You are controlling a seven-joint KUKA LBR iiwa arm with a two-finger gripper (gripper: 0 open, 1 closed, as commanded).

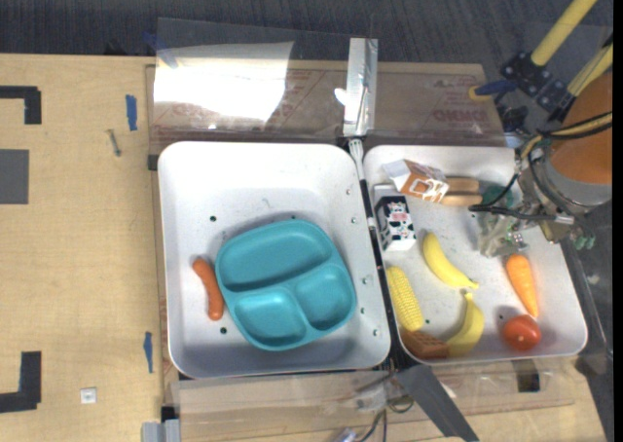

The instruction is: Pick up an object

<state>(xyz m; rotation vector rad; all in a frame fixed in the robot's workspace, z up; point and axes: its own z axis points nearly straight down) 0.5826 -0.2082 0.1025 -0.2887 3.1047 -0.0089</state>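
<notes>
My gripper (500, 233) hangs low over the right bin (571, 286), in its right-hand middle part, just above the top of an orange carrot (523, 281). The grey arm with its orange band (587, 152) comes in from the right. Nothing shows held in the gripper. A red tomato (522, 332) lies below the carrot. Two yellow bananas (445, 263) (469, 323) and a corn cob (405, 298) lie to the gripper's left. A small white box (394, 221) and an orange-and-white packet (423, 184) beside a wooden handle (465, 188) sit near the bin's far left corner.
The left bin (243, 177) holds a teal divided plate (284, 282) and an orange sausage (208, 288) at its left. A brown piece (425, 344) lies at the right bin's near edge. A raised wall (365, 226) separates the two bins.
</notes>
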